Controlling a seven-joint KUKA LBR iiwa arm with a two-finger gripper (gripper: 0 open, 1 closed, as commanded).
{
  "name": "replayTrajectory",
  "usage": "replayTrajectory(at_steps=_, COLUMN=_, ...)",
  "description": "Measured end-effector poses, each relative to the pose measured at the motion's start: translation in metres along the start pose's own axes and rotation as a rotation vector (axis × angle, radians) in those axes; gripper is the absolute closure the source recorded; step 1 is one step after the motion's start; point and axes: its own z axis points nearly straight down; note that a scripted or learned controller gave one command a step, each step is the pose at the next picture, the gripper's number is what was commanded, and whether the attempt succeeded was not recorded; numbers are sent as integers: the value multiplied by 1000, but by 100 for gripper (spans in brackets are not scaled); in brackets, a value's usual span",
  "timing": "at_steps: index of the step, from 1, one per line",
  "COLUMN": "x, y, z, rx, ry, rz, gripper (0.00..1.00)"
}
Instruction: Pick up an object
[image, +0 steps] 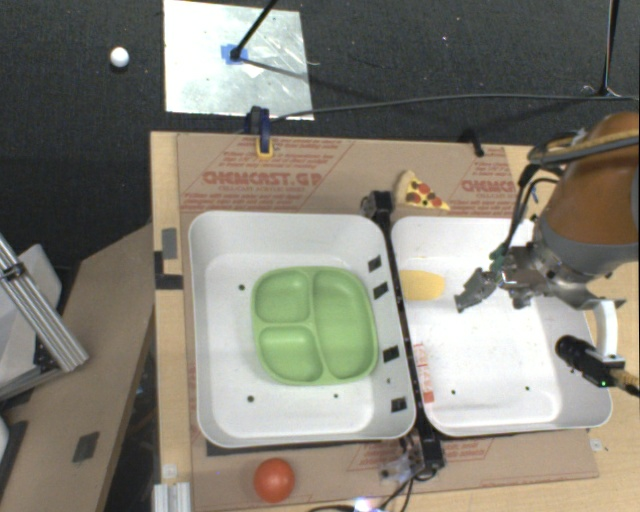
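A: In the right-hand bin (500, 400), near its left wall, lies the yellow piece (421, 286), pale and rounded; I cannot tell exactly what it is. The claw (472, 294) hangs just beside it, on its right, apart from it and grasping nothing.

B: Released or clenched?

A: I cannot tell at this slant. The dark tip points toward the piece, nothing more.

B: Then how should the pick go?

A: My judgement: bring the claw squarely over the piece's middle before descending, since the bin wall sits close on the piece's left. Lift only once it is gripped.

B: Other candidates?

A: The green divided tray (314, 324) in the left bin (230, 400) is broad and likely awkward. The toy pizza slice (421, 192) and the red ball (274, 479) sit on the worktop (300, 170), outside both bins.
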Motion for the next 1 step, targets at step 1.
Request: replayTrajectory(at_steps=1, x=0, y=3, z=-6, rx=-13, ry=-2, rz=-2, gripper=0)
